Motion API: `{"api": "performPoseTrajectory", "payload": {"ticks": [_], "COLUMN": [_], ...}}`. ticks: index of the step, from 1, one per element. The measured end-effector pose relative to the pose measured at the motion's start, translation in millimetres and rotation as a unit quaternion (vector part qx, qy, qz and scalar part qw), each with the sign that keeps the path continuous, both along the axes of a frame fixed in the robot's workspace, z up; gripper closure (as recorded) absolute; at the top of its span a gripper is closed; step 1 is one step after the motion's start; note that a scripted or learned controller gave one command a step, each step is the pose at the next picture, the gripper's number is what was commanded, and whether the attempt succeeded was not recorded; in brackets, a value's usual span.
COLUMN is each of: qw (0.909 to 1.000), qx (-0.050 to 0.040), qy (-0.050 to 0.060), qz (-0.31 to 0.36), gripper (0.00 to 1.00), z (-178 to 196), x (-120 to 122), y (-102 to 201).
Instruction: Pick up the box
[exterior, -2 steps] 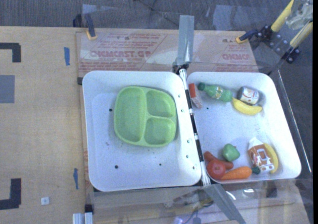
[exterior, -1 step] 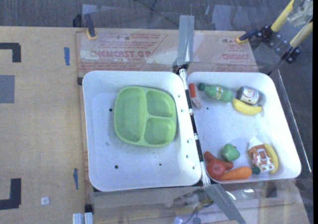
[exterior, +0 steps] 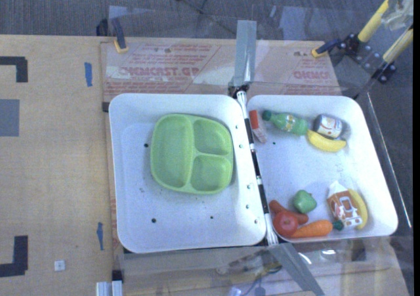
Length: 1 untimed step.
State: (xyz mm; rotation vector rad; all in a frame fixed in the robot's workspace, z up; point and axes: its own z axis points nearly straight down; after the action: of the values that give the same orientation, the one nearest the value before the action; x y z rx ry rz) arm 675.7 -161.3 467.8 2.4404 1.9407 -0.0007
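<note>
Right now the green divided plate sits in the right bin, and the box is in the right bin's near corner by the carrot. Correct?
Not quite. The camera view shows the green divided plate in the left bin, not the right one. The rest holds: the box lies in the right bin, near corner, by the carrot.

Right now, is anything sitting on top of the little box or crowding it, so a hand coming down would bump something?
Nothing lies on the box. But a banana hugs its right side and a carrot lies close at its lower left, so it is crowded.
</note>
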Motion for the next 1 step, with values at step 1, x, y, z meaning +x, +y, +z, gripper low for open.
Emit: {"api": "performPoseTrajectory", "payload": {"ticks": [1], "qw": [1.0000], "qx": [-0.0021], "qy": [-0.002], "qz": [0.002], "gripper": [1.00], "z": [9.7], "x": [1.9], "y": [1.8]}}
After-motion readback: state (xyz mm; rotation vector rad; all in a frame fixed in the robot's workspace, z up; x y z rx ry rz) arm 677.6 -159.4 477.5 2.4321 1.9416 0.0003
